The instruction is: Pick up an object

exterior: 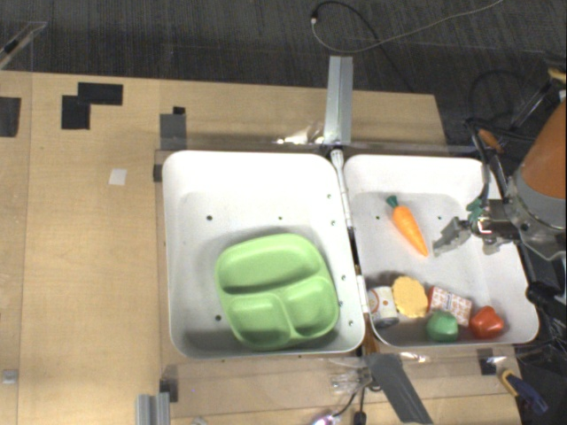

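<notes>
Overhead view of the bench, read left to right. The left bin (186, 237), shallow, white and smooth-walled with rounded corners, holds a pale green moulded tray (277, 288) with three compartments, lying toward 6 o'clock of the bin floor. The right bin (372, 184), of the same make, holds the candidate objects. A toy carrot (408, 227), orange, tapered, with a small green top, lies near the bin's centre, pointing toward 11 o'clock. Along the 6 o'clock wall sit a small white can-like item (384, 301), a round yellow piece (410, 297), a small printed packet (450, 304), a green rounded toy (442, 327) and a glossy red one (486, 322), closely grouped. The gripper (450, 235) enters from 3 o'clock and hangs just beside the carrot, at the carrot's 3 o'clock; its fingers appear parted, with nothing between them. Judged from this, nothing has yet been picked up: approach is under way, while closing and lifting remain.
</notes>
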You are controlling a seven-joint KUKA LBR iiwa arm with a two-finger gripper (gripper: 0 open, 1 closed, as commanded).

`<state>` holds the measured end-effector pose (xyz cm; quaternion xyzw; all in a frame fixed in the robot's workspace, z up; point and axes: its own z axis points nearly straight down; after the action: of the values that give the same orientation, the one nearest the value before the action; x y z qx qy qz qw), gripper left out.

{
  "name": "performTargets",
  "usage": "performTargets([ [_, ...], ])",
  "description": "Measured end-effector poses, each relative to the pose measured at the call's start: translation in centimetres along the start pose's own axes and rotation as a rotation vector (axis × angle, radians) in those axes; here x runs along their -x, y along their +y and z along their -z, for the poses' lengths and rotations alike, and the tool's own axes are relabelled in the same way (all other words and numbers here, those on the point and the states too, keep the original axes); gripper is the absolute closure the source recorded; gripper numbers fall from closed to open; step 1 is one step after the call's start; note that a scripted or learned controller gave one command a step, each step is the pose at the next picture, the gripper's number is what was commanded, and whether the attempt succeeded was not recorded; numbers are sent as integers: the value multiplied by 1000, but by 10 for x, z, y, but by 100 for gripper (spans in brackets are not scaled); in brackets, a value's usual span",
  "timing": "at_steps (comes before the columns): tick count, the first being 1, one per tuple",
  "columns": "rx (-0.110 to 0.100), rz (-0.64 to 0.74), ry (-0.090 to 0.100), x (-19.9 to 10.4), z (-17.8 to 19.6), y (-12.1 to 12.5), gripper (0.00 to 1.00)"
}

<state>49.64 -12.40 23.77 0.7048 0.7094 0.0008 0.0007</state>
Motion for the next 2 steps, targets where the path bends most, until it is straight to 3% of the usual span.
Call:
performTargets([
  [1, -1, -133, 0, -4, -82, 69, 0],
  [2, 9, 12, -2, -3, -149, 114, 0],
])
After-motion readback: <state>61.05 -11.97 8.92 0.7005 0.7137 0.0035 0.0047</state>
